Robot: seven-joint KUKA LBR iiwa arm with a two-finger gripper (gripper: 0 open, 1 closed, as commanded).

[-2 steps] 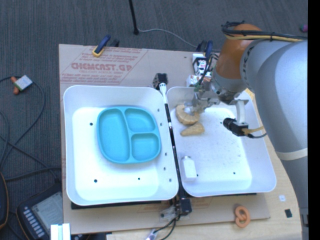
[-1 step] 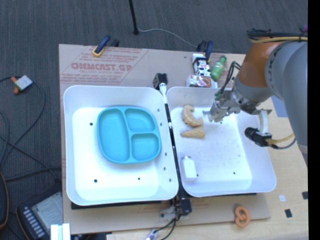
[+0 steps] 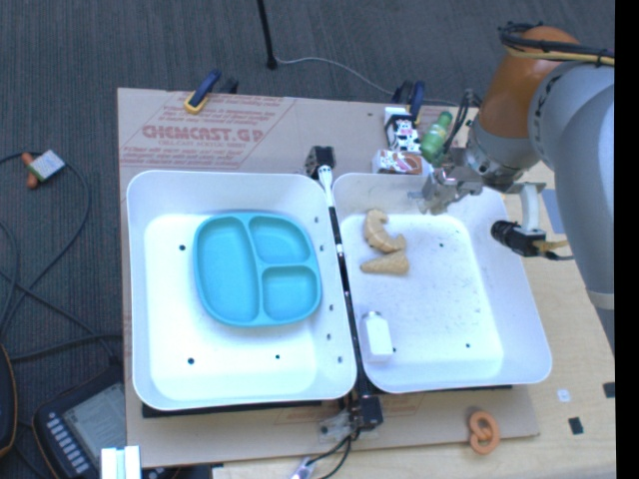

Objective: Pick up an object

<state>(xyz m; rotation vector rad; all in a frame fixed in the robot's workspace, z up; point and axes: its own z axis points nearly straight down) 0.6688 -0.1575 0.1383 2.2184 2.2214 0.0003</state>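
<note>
Two white bins [image 3: 339, 297] on cardboard sheet [image 3: 210, 138], grey carpet [image 3: 60, 48] around; tool [image 3: 436, 200] state unclear.

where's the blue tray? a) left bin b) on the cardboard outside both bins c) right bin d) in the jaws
a: the blue tray lies flat in the left bin, while the right bin holds the croissant pieces and a small white block.
</note>
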